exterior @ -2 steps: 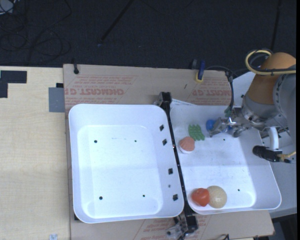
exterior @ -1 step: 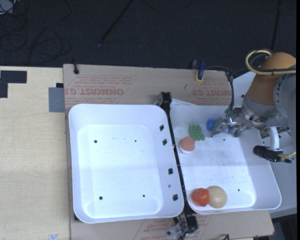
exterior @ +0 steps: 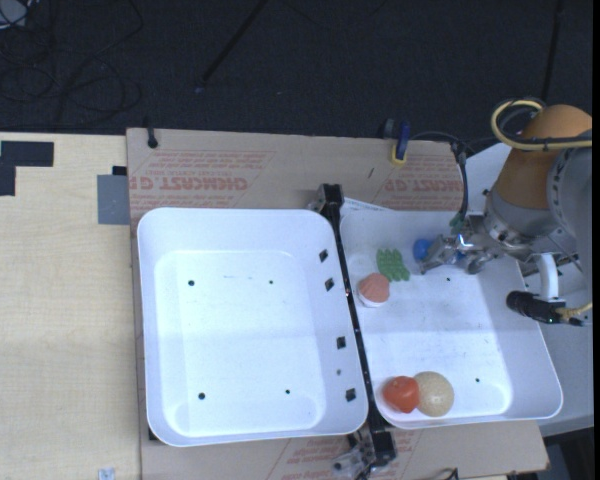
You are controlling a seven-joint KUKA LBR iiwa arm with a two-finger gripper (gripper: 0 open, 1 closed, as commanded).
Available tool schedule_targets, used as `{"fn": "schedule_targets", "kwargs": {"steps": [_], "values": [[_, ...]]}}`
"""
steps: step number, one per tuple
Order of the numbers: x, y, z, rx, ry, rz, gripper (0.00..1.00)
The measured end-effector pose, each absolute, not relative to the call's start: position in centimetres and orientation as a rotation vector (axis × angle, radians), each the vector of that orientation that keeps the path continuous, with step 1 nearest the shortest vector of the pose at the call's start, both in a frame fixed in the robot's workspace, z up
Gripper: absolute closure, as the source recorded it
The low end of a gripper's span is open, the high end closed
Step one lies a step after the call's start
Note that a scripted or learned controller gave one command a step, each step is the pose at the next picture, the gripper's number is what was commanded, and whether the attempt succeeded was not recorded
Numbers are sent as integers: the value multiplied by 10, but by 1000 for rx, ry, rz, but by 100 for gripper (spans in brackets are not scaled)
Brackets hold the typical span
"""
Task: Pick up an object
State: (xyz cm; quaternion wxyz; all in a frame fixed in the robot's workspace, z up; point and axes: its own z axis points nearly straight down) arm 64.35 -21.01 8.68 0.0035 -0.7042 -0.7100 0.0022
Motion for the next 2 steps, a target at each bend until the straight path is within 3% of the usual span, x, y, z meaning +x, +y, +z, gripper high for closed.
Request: {"fn": "schedule_targets", "kwargs": {"steps": [2], "values": [[644,-210,87,-2206,-2227,7,0]]}}
